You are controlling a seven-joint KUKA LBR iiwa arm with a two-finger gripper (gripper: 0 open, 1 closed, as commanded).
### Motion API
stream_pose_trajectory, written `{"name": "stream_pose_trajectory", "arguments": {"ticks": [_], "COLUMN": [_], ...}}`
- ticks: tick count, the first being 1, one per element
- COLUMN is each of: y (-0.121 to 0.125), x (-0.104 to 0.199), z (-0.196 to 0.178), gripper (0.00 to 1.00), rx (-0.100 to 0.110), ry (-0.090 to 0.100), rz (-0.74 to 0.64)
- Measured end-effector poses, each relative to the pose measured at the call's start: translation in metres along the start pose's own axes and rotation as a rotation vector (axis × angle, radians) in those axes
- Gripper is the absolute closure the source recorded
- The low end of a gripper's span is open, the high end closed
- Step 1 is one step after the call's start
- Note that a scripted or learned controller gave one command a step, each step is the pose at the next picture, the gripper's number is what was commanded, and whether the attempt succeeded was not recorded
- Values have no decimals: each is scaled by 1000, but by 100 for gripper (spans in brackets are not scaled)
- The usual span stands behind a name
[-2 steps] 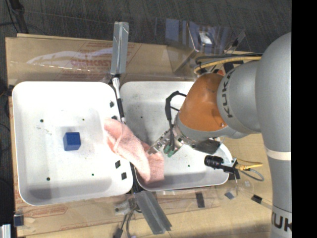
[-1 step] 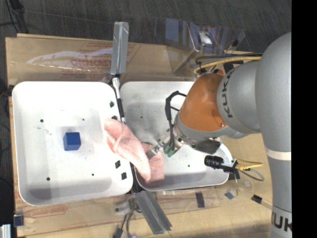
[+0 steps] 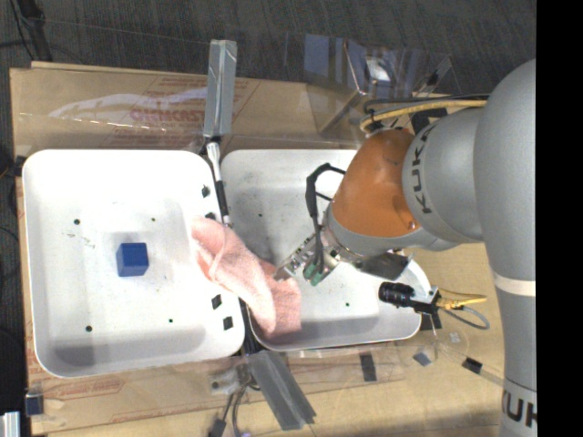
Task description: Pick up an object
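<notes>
Across the wall between two white bins [image 3: 55,244] drapes a soft, light pink cloth [image 3: 246,276], probably best pinched at a raised fold, the gripper [image 3: 301,267] beside it, jaw state unclear.

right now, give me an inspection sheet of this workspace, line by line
surface: two white bins side by side, left bin and right bin, on a cardboard-covered bench
job's things: blue cube in the left bin; pink cloth draped over the divide between the bins
clutter: nothing seen
grippers: gripper low in the right bin, beside the cloth's edge; finger state unclear
cables: black cable looping by the wrist; yellow cable behind the arm
surroundings: dark floor beyond the bench
</notes>
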State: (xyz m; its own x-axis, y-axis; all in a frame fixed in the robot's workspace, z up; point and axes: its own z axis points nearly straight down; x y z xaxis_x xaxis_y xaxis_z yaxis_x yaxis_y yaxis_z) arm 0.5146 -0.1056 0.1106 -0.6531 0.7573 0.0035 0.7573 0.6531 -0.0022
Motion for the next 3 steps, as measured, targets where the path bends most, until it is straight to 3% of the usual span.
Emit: {"name": "stream_pose_trajectory", "arguments": {"ticks": [1,2,3], "y": [0,0,79], "x": [0,0,-30], "z": [0,0,-82], "gripper": [0,0,0], "rx": [0,0,-3], "ry": [0,0,-6], "rz": [0,0,-305]}}
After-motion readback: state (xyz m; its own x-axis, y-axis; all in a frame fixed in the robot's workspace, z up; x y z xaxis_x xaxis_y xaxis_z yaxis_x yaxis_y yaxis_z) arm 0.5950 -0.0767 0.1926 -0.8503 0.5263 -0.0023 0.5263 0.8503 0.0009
